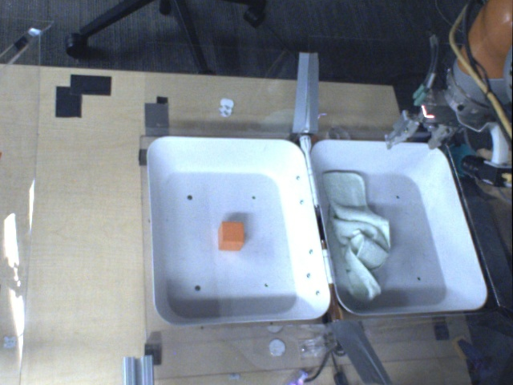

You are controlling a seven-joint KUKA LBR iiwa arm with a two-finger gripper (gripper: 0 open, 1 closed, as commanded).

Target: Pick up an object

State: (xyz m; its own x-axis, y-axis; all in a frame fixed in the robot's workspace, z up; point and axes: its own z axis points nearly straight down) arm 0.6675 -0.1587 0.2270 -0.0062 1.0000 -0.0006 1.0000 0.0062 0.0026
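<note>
A small orange cube (232, 236) sits near the middle of the left bin (172, 215). A crumpled pale cloth (357, 229) lies in the left half of the right bin (433, 239), stretching from its back toward its front. My gripper (417, 137) hangs over the back rim of the right bin, near its far right corner. It is open, with nothing between its fingers. It is well apart from both the cloth and the cube.
A metal post (304, 95) stands behind the seam between the two bins. Cables and the arm's body (485, 46) crowd the upper right. The wooden bench (80, 231) spreads to the left; a chair base (160, 6) stands on the floor behind.
</note>
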